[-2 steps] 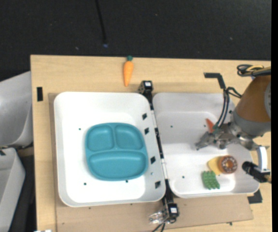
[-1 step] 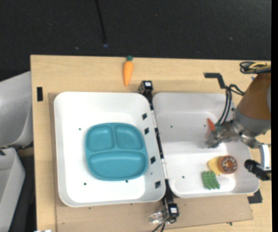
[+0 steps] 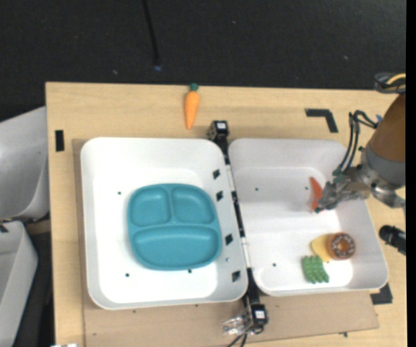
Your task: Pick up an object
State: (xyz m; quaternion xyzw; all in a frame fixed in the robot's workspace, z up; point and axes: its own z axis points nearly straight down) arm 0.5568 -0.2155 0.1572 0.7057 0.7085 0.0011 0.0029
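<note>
Nearby, claw beside red piece; donut, green toy apart.

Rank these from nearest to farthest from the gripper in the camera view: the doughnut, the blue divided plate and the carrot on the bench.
Measured from the gripper in the right bin:
1. Doughnut, same bin, just below the gripper.
2. Blue divided plate, in the left bin.
3. Carrot, on the bench above the left bin; only slightly farther than the plate's near edge.

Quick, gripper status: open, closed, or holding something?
Gripper: cannot be told; it sits low in the right bin beside the small orange-red piece.
</note>
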